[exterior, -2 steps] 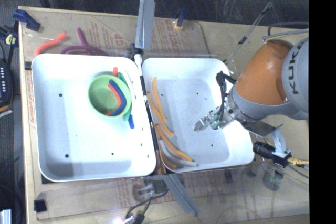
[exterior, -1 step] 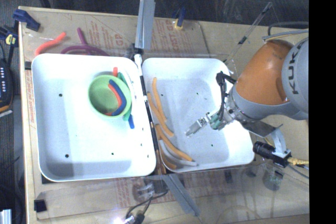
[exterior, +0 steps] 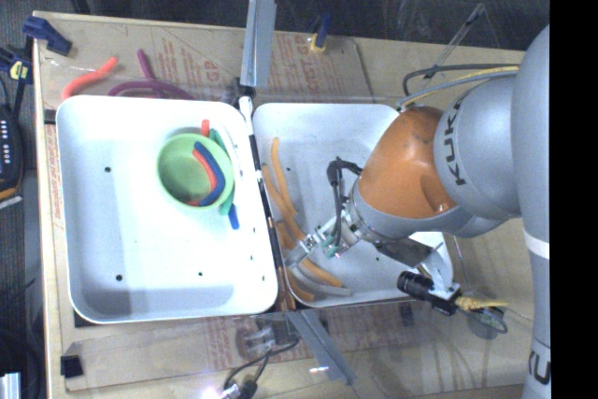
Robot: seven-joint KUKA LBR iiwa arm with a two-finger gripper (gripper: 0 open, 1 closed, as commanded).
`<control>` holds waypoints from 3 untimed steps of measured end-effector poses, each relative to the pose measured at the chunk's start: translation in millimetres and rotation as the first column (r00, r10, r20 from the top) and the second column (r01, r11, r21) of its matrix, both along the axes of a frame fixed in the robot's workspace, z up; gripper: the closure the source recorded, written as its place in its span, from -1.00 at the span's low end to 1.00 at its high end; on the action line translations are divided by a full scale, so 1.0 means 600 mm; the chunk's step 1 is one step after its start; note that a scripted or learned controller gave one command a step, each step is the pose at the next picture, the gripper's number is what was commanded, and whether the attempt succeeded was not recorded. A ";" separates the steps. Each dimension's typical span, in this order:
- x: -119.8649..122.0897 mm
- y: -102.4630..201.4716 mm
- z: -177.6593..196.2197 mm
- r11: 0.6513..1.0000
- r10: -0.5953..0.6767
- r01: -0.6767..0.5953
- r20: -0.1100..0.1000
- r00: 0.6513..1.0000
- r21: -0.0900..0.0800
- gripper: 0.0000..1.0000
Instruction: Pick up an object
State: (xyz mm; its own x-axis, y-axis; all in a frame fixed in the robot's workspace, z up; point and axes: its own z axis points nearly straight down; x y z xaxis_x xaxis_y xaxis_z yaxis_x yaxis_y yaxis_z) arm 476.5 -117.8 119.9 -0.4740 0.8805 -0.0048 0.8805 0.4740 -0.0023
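Now we are reaching into the right bin point(exterior: 374, 121) with our arm point(exterior: 467, 163), which is coming in from the right and leaning low over the bin's near left corner, because that is where the loose pieces are lying. Our gripper point(exterior: 322, 243) is hanging just above a cluster of curved orange strips point(exterior: 313, 274) that are resting against the bin's left wall and near edge; a longer orange strip point(exterior: 283, 192) is running along that same wall. We cannot tell how the gripper is set, since its tip is small and partly hidden by the wrist. Nothing is showing as lifted. The left bin point(exterior: 93, 201) is holding a green bowl point(exterior: 187, 171) with red and blue pieces inside, well apart from our reach.
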 end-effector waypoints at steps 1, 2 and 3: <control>0.001 -0.074 0.111 1.000 -0.001 0.001 0.000 1.000 0.005 -1.00; 0.074 -0.002 0.013 1.000 -0.006 0.006 -0.004 1.000 0.006 -1.00; 0.057 -0.002 -0.034 0.998 -0.064 0.064 0.019 0.998 -0.012 -1.00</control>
